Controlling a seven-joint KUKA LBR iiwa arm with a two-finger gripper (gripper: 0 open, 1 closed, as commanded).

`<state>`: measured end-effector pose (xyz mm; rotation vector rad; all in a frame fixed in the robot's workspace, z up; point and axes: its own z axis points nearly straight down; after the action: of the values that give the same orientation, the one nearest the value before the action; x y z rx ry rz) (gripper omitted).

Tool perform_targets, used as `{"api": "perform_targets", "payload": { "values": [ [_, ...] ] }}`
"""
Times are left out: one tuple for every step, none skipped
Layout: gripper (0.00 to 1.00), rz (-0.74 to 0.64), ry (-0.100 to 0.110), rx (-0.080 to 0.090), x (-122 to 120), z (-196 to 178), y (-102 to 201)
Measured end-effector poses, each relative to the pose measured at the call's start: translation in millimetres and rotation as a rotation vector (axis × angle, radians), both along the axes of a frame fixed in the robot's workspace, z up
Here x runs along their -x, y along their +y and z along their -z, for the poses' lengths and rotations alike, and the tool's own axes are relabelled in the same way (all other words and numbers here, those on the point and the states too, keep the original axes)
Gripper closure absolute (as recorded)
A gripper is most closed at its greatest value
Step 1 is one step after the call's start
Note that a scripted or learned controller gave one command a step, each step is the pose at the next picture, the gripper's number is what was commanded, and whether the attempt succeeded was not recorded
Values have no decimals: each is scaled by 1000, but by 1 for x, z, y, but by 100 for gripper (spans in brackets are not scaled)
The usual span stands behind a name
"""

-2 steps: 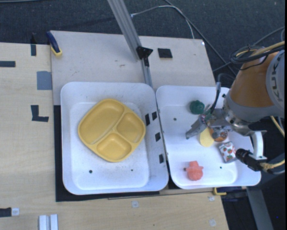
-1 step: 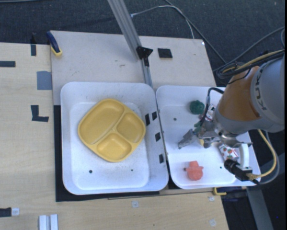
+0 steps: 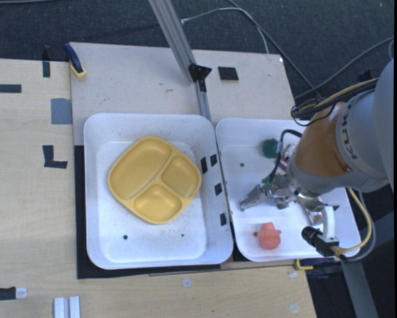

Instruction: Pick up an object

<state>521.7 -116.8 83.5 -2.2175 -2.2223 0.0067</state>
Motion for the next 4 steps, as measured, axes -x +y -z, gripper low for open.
{"api": "perform_targets", "payload": {
  "values": [
    [100, -4, -2, -1, -2, -11, 2],
    [100, -2, -2, -2, 3, -60, 12],
    [100, -3, -4, -1, 0, -110, 24],
    [100, -2, -1, -2, 0, -128, 26]
  ]
}}
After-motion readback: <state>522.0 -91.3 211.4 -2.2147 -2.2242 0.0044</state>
